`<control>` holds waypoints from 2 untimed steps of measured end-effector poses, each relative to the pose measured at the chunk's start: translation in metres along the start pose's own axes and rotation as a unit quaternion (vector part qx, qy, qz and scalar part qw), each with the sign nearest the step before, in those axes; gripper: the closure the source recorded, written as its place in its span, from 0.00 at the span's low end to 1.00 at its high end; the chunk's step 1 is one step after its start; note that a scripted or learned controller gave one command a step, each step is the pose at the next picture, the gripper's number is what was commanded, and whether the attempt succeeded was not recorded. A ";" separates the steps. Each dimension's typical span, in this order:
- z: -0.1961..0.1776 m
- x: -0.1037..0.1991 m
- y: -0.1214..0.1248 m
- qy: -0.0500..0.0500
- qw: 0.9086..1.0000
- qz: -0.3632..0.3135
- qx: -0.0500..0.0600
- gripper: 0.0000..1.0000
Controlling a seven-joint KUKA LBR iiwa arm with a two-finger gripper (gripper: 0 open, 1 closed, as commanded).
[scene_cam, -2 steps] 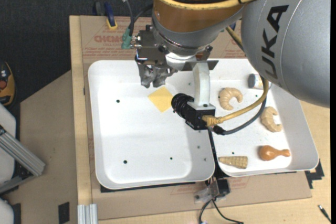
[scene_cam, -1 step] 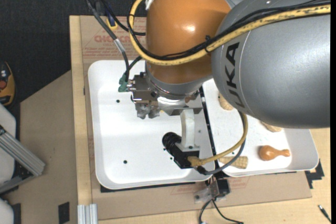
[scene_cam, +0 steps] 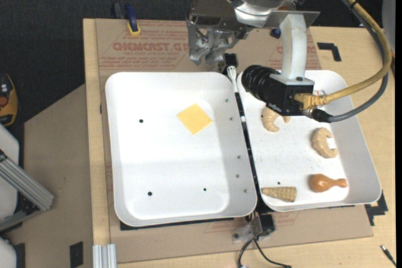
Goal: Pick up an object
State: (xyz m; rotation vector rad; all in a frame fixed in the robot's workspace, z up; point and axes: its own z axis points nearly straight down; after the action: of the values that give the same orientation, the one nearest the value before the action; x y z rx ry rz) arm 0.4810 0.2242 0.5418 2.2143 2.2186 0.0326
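Across the table's two white bins (scene_cam: 119,135) we see nothing lifted yet; our metal gripper (scene_cam: 210,50) hovers, its state unclear, over the yellow square (scene_cam: 194,118).

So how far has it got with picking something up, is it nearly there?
Not far, by the look of it. Nothing looks lifted: the yellow cheese slice lies flat in the left bin, and the croissant, dumpling, chicken leg and cone all rest in the right bin. The gripper sits above the bins' far edge. Reaching down, closing on something and lifting are all left.
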 end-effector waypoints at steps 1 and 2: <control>0.173 -0.002 0.004 -0.009 1.000 0.002 0.018 1.00; -0.004 0.000 -0.002 0.000 1.000 0.000 0.000 1.00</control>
State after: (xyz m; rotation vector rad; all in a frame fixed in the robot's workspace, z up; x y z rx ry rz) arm 0.4790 0.2242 0.5459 2.2142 2.2191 0.0334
